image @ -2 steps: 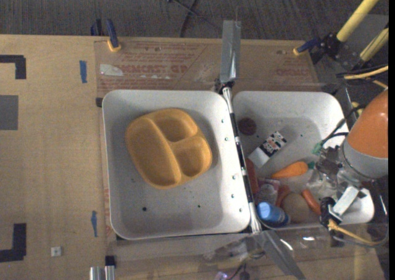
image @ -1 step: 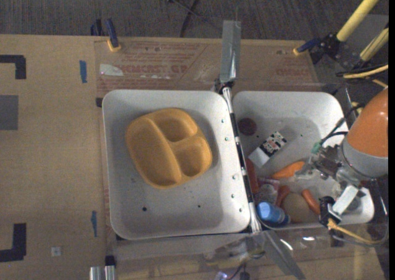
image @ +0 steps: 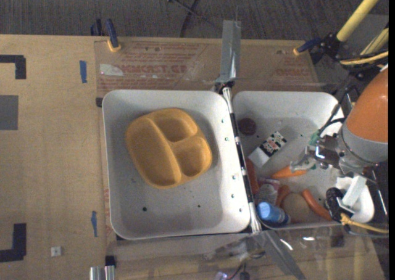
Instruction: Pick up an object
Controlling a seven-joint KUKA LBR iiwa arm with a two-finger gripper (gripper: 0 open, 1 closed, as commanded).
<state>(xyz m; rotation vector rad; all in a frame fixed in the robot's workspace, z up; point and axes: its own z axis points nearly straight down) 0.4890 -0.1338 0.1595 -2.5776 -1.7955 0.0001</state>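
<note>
Arm [image: 370,118]: cut off by the right edge.
Right bin [image: 290,103]: right side hidden under the arm.
Gripper [image: 311,158]: fingers too blurred to read.
Clutter [image: 290,201]: partly overlapped, hard to identify.

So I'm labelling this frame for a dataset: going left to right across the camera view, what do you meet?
Blue tape strip on the brown bench, yellow three-compartment plastic tray in the left white bin, small dark round disc, black-and-white patterned block, grey arm's gripper over the right white bin.
</note>
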